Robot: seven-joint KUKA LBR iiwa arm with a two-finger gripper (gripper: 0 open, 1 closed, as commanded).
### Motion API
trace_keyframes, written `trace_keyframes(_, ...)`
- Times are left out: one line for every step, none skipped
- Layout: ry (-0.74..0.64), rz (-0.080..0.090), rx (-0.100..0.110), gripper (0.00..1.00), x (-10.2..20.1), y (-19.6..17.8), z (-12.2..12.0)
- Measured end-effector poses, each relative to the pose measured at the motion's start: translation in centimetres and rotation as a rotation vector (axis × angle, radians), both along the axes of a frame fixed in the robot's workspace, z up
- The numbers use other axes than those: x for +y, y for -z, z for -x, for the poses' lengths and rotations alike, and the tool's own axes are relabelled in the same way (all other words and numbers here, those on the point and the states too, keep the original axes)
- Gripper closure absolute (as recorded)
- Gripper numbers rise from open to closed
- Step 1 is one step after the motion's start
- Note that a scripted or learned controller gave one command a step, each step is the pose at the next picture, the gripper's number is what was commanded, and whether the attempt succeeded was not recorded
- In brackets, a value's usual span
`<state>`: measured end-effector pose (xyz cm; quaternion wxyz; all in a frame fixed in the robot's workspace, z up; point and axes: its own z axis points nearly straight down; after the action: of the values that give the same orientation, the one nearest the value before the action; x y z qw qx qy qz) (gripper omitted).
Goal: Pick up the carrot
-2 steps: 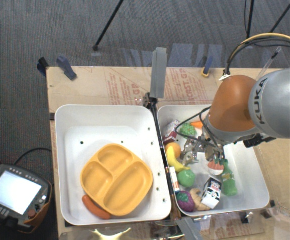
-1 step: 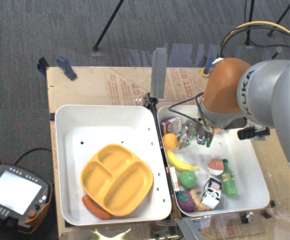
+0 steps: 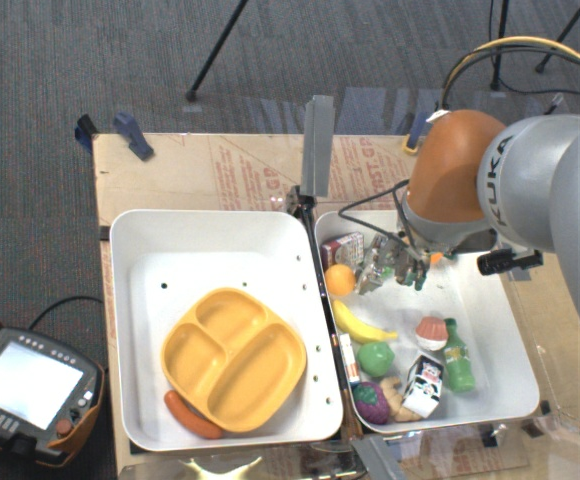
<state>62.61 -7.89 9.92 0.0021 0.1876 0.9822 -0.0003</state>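
My gripper (image 3: 395, 268) hangs low over the back of the right bin (image 3: 505, 353), under the orange wrist band. A small orange piece (image 3: 435, 259), possibly the carrot, peeks out at the gripper's right side. The gripper body hides most of it, and I cannot tell whether it is held. The view does not show how the gripper is set.
The right bin holds an orange fruit (image 3: 340, 280), a banana (image 3: 362, 324), a green fruit (image 3: 376, 358), purple grapes (image 3: 371, 402), a milk carton (image 3: 424, 385), a green bottle (image 3: 458, 358) and a small box (image 3: 348, 249). The left bin (image 3: 150, 268) holds a yellow divided plate (image 3: 233, 358) and a sausage (image 3: 192, 415).
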Motion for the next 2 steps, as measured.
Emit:
trace_keyframes(-0.132, -0.002, -0.006, 1.0, 7.2, -9.3, 5.0)
trace_keyframes(-0.171, 0.002, -0.007, 1.0, -0.8, -19.1, 4.7)
